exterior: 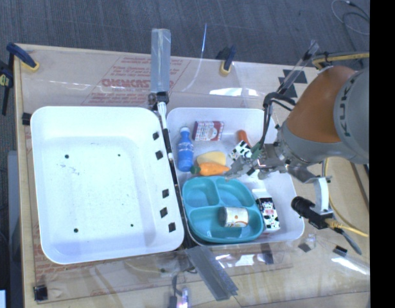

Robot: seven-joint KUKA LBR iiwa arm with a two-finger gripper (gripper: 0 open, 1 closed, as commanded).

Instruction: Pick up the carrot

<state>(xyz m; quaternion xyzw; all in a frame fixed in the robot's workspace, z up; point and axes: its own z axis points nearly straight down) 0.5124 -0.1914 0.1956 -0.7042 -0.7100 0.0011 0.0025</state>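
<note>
Camera view: the carrot is seen in the right bin, beside a blue bottle and above a blue divided tray holding a can. Gripper hovers by the carrot — its opening cannot be told. Bench print unreadable.
</note>
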